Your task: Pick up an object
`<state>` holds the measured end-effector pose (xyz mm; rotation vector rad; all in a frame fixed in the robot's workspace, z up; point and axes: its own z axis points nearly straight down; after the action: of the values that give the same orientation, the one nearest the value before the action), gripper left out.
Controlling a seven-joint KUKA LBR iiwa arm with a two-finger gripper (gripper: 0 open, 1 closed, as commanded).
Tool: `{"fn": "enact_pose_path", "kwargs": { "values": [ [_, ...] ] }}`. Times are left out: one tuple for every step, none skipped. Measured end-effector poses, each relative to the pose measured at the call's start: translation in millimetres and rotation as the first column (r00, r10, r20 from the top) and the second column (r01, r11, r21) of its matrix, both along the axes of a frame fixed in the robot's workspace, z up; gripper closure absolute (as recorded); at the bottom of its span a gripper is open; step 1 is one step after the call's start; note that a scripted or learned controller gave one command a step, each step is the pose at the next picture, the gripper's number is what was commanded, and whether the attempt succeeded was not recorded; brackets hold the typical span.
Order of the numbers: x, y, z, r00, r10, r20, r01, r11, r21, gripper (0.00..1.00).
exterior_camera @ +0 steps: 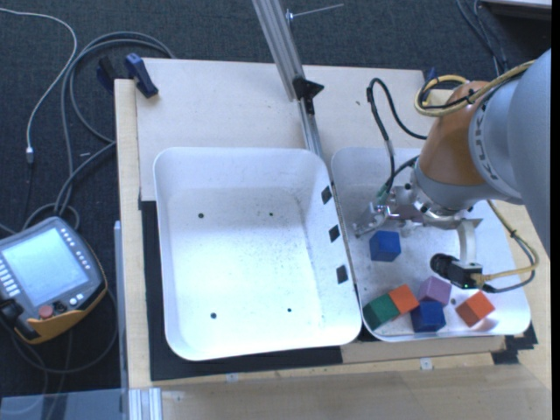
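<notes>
A blue cube (385, 246) lies in the right bin (354, 163), near its middle. My gripper (388, 224) hangs just above and behind this cube, close to its top edge, with the grey and orange arm (464, 147) reaching in from the right. Whether the cube is gripped cannot be told from this angle. Along the right bin's front edge lie a green cube (379, 310), an orange cube (403, 298), a second blue cube (428, 316), a purple cube (435, 289) and another orange cube (475, 308).
The left bin (166, 178) stands beside the right one, sharing a raised divider wall. A metal rail (280, 42) slants across the back of the bench. Cables (385, 121) loop off the arm over the right bin's back. A teach pendant (44, 274) lies on the floor at left.
</notes>
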<state>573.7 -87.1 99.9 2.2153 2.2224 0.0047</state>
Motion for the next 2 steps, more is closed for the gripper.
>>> {"fn": "enact_pose_path", "kwargs": {
  "values": [
    [-2.0, -0.7, -0.1, 1.0, -0.002, -0.004, 0.002, 1.0, 0.0, 0.0],
    [-44.7, 5.5, -0.7, 1.0, -0.004, -0.011, 0.004, 1.0, 0.003, 0.0]
  ]
}}
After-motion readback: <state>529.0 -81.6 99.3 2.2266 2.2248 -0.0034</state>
